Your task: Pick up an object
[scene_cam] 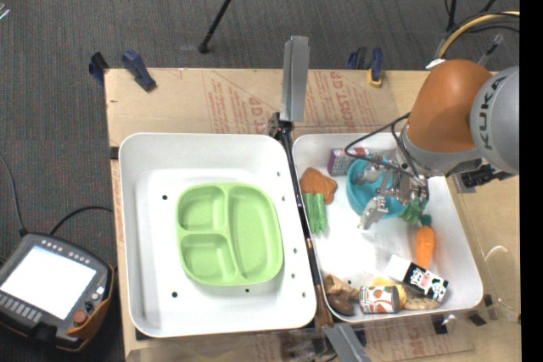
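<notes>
My gripper hangs low in the right bin, over the near rim of a teal bowl. Its metal fingers stand apart, open, and nothing shows between them. An orange carrot with a green top lies just right of the gripper. A purple can lies behind the bowl. An orange and green plush toy rests by the bin's left wall.
Along the right bin's front edge lie a labelled can, a black and white box and brown pieces. The left bin holds a green divided plate. A tablet sits at the lower left.
</notes>
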### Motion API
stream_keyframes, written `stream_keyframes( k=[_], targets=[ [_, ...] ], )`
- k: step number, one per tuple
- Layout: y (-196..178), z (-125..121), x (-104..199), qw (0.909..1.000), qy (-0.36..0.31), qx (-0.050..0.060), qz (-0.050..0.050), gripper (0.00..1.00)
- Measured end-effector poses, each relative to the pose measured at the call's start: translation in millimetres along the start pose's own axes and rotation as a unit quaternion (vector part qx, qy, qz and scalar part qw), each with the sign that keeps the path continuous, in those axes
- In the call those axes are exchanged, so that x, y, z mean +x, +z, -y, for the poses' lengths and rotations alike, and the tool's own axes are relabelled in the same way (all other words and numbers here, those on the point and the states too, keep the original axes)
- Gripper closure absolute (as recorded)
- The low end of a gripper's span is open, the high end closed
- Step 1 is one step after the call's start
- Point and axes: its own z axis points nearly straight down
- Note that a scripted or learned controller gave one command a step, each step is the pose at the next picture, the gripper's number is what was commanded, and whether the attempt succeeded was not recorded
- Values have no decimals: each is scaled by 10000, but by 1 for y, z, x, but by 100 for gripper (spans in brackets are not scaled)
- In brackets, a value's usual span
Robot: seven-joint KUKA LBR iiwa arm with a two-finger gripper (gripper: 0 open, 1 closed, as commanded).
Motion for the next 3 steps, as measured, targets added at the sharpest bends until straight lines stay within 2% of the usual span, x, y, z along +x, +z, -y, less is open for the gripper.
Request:
stream_keyframes(
  k=[1, 2, 3],
  targets=[
    [1, -48, 1, 9980, -625, 23, -95, 0],
    [0, 70, -12, 9983, -575, 0, 2, 0],
    [1, 37, 49, 9984, -572, -17, -9, 0]
  ],
)
